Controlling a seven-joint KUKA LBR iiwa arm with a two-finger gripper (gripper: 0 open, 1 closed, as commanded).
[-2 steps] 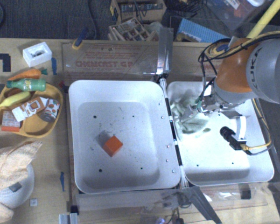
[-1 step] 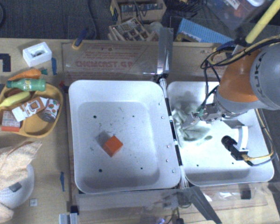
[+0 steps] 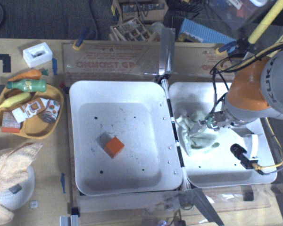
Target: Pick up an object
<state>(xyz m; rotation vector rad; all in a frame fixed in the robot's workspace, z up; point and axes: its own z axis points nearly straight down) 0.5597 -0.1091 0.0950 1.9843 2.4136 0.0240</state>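
The gripper (image 3: 201,126) is hanging low in the right bin (image 3: 254,173) over a pale crumpled cloth (image 3: 198,138) (finger state impossible to tell), while an orange block (image 3: 115,147) is lying in the left bin (image 3: 85,98).

Arm (image 3: 273,86): grey, rounded casing, with part of dark lettering along its side.
Band (image 3: 247,91): orange, wide and glossy, ringing the arm above the wrist.
Wrist (image 3: 236,116): grey and metallic below the band, narrowing toward the tool.
Cables (image 3: 221,67): thin and black, looping from the arm's upper side down past the band.
Gripper (image 3: 205,124): small, dark metal, too blurred for detail.
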